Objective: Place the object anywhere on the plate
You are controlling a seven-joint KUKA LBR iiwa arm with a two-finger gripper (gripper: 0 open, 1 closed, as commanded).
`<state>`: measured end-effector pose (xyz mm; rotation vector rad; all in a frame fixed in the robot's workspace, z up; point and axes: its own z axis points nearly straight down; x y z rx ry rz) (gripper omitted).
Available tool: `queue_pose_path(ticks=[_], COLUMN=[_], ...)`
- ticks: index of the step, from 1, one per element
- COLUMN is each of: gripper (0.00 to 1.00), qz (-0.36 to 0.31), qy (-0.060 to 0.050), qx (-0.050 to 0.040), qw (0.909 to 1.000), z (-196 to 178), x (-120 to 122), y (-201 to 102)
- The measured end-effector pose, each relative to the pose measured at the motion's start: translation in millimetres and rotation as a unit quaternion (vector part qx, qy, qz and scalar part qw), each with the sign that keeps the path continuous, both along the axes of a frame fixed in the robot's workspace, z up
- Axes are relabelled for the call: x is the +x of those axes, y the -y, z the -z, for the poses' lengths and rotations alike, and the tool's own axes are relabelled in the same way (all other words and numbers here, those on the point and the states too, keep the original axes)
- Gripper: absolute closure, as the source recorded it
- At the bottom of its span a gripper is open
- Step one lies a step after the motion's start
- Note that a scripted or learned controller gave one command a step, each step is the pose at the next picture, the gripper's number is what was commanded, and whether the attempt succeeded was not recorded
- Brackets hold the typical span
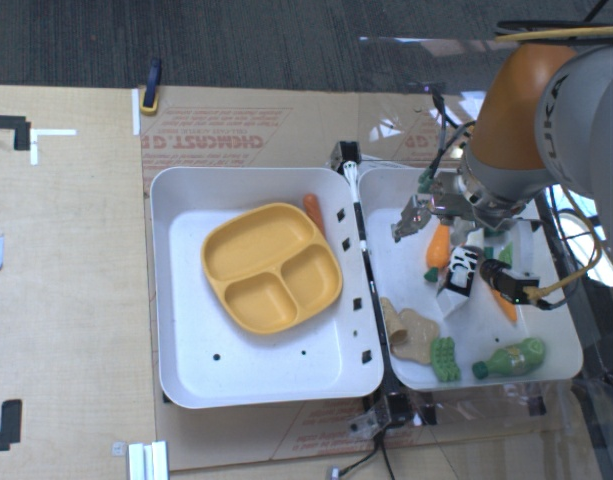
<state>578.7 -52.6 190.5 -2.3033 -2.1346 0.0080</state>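
A yellow three-compartment plate (271, 266) lies in the left bin (176, 348). My gripper (437, 245) hangs over the upper part of the right bin (561, 363), below the orange-banded wrist. Its fingers stand spread, one grey tip (410, 220) to the upper left and one black-and-white tip (461, 269) to the lower right. An orange carrot (438, 247) lies in the gap between them, and I see no finger pressing on it. A second orange carrot piece (506, 303) lies just right of the gripper, partly under a cable.
A small red-orange sausage (312, 208) rests in the left bin by the plate's upper right rim. In the right bin's front part lie a tan flat piece (412, 334), a green studded block (444, 359) and a green bottle (511, 358). Cables loop at the right.
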Motion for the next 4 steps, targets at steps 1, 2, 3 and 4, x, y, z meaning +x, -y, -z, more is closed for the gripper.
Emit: queue_pose_path(ticks=[1,2,3,4], gripper=[0.0,0.0,0.0,0.0], qz=[0.0,0.0,0.0,0.0], qy=[0.0,0.0,0.0,0.0], qx=[0.0,0.0,0.0,0.0], qw=[1.0,1.0,1.0,1.0], z=[0.0,0.0,0.0,0.0], x=[0.0,0.0,0.0,0.0], y=[0.0,0.0,0.0,0.0])
